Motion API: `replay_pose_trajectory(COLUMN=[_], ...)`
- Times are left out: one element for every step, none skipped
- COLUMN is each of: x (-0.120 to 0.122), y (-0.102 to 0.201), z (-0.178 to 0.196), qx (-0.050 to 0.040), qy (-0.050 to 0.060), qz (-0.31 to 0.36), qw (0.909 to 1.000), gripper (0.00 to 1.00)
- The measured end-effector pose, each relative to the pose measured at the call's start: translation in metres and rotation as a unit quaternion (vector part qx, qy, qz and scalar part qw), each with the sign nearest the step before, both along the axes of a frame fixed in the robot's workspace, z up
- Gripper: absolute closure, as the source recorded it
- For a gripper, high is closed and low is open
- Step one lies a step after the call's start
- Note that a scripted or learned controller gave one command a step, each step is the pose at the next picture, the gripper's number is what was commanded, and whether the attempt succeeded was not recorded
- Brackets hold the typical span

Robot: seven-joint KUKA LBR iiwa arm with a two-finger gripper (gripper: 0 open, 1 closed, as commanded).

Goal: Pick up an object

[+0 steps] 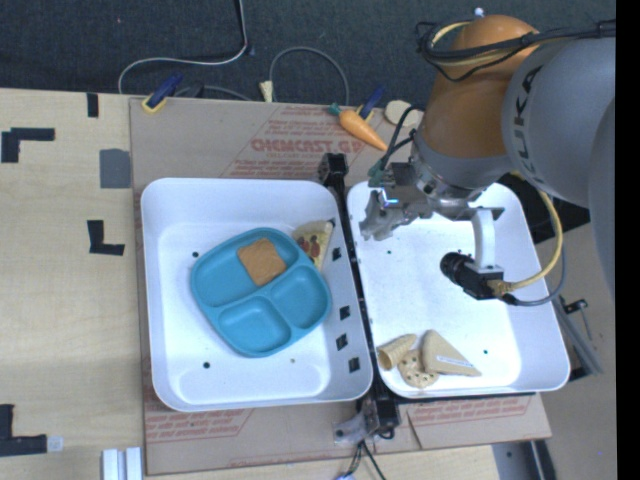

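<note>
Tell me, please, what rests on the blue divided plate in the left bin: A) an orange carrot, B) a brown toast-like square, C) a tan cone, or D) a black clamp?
B: a brown square like a slice of toast lies in one of the upper compartments of the blue divided plate, which sits in the left bin.

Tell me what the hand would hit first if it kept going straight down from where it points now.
Probably the bare white floor of the right bin, near its upper-left corner. The hand points down there, beside the divider; the beige pieces lie well nearer the camera. Height is unclear.
</note>
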State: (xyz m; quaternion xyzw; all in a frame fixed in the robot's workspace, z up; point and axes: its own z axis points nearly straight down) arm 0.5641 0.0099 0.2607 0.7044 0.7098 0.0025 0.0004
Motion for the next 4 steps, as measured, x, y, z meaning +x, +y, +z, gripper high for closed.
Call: replay_pose_trajectory(x=[0.001,0.100,0.047,0.036], y=[-0.004,0.008,-0.031,-0.032], z=[-0.005,-0.054,-0.078,-0.077], qx=[-0.0014,-0.0023,-0.0023,-0.0021], qy=[0.003,0.002,0.005,0.003], qz=[-0.003,-0.002,-0.005,-0.004], qw=[1.0000,1.0000,1.0000,1.0000], gripper=[0.00,0.00,0.00,0.00])
